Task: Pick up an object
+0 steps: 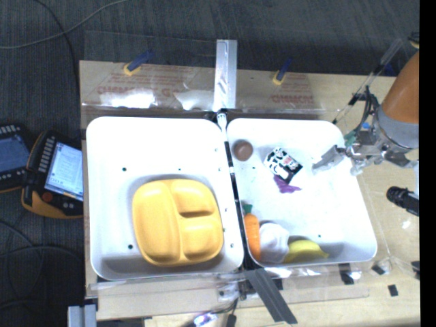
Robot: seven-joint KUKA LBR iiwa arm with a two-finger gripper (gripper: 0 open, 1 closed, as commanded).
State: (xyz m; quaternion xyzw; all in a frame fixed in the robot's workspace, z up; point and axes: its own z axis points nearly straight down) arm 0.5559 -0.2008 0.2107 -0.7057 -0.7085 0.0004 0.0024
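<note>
The grey arm with its orange band [409, 94] was cut off at the right edge, and its two-finger gripper [328, 159] was too small and blurred to tell how the jaws stood. It hung over the right edge of the right shallow white bin [354, 203]. The wooden bench [402, 264] stood on dark carpet [204, 12].

In the right bin lay a black-and-white patterned toy with a purple part [283, 167], its long axis slanting from upper left to lower right. Near it were a small brown round piece [242, 149], an orange carrot [251, 235], a white rounded object [274, 240] and a yellow banana [304, 251].

The left bin [109, 182] held a yellow divided plastic tray [177, 221].
</note>
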